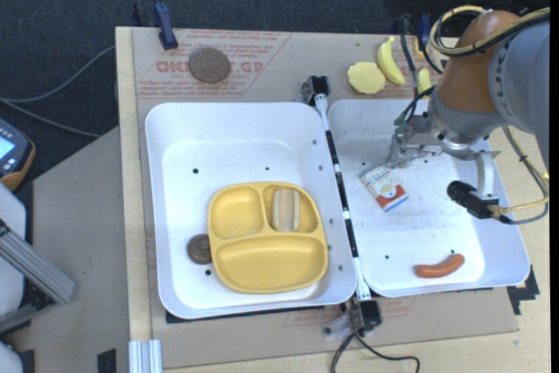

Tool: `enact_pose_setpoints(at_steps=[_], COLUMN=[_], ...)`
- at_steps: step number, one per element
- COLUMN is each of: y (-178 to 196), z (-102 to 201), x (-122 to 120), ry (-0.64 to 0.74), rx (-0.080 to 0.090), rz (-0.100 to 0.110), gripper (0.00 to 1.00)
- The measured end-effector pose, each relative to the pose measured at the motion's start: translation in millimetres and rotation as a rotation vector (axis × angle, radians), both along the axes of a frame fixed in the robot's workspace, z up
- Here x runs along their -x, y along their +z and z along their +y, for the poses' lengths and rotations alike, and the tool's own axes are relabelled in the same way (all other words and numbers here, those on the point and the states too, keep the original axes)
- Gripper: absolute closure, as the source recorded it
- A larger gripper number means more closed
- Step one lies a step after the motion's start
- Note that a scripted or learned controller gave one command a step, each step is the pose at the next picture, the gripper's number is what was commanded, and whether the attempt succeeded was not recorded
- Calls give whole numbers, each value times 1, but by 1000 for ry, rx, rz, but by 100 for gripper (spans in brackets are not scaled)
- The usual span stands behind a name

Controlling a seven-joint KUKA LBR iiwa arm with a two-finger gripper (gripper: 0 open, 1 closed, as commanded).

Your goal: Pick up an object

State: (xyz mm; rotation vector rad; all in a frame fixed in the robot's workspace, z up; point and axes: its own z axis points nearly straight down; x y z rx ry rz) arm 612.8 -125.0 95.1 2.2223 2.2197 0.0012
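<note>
Two bins, side by side

A yellow divided plastic tray [265, 245] was set in the left white bin [175, 144]; a small printed carton [384, 187] and an orange sausage [438, 266] were laid in the right white bin [502, 262].

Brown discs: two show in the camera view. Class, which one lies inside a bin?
The brown disc in the left bin, touching the yellow tray at its left edge. The other disc lies on the cardboard behind that bin.
</note>
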Motion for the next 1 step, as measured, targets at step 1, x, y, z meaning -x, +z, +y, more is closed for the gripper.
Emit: enact_pose_setpoints(at_steps=[1], y=[0], z=[0], x=[0], ry=[0], rx=[0], rz=[1], gripper=[0])
